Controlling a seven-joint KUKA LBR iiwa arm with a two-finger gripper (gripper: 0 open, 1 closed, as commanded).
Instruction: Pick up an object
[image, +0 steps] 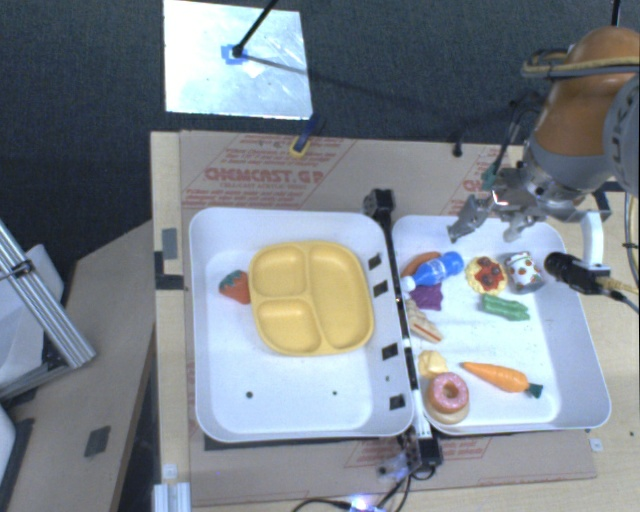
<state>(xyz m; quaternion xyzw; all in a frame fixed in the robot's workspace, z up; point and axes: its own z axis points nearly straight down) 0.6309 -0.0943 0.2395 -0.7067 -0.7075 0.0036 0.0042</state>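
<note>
A tan bench carries a sheet of brown cardboard (300, 170) printed in red; the letters are too blurred to read with confidence. Dark carpet lies beyond it, with a shiny silver square (238, 60) on the floor above the cardboard's far edge. On the cardboard sit two white bins. The left bin (215, 400) holds a yellow divided plate (308, 298) with a small strawberry toy (236, 286) just beside its left rim. The right bin (575, 375) holds the toys: a blue bottle (438, 268) with a purple piece (427, 296) just below it, a pizza slice (487, 274), a green vegetable (505, 307), a carrot (495, 376) nearer the front and a pink doughnut (447, 394) by the front left corner of that bin. The gripper (492, 222) hangs over the far edge of the right bin, above the pizza slice, its two fingers (466, 218) spread apart with nothing between them and touching no toy.
</note>
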